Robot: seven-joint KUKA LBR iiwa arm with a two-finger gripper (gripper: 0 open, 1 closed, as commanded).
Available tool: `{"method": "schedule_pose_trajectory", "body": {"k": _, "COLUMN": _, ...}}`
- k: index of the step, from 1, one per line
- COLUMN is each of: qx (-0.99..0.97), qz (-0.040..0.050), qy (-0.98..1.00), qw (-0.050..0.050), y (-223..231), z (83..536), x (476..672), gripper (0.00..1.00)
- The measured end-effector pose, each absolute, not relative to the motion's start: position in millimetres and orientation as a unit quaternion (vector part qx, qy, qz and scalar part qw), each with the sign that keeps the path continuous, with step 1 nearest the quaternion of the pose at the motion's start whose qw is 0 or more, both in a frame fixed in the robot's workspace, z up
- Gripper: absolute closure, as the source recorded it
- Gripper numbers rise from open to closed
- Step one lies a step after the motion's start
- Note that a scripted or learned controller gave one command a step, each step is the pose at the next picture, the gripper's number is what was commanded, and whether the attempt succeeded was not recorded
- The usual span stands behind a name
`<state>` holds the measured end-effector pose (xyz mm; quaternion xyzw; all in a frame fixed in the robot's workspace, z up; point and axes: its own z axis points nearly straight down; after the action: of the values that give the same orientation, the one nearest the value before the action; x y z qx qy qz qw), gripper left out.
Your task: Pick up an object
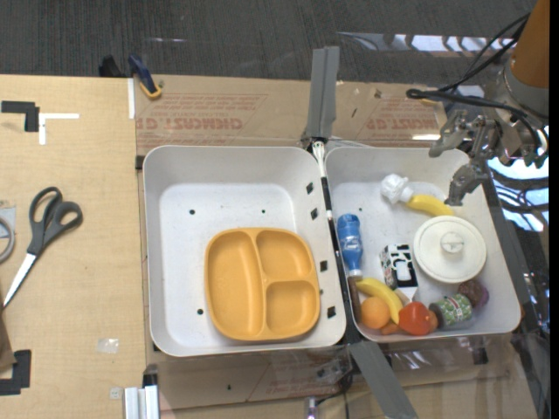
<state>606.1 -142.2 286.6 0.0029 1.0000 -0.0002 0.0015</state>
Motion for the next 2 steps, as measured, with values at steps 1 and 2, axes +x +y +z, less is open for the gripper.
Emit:
{"method": "schedule_pose_trajectory", "body": {"k": 1, "qx": 0.041, "qz": -0.0019, "qy": 0.999, "qw": 0.009, "y": -159.9, "z": 130.1, "x": 639.4, "gripper": 0.0}}
{"method": "schedule_pose_trajectory", "body": {"k": 2, "qx": 0.073, "qz": -0.0007, "qy": 0.997, "qw": 0.004, "y": -203.4, "z": 94.3, "x": 641.2, "gripper": 0.0}}
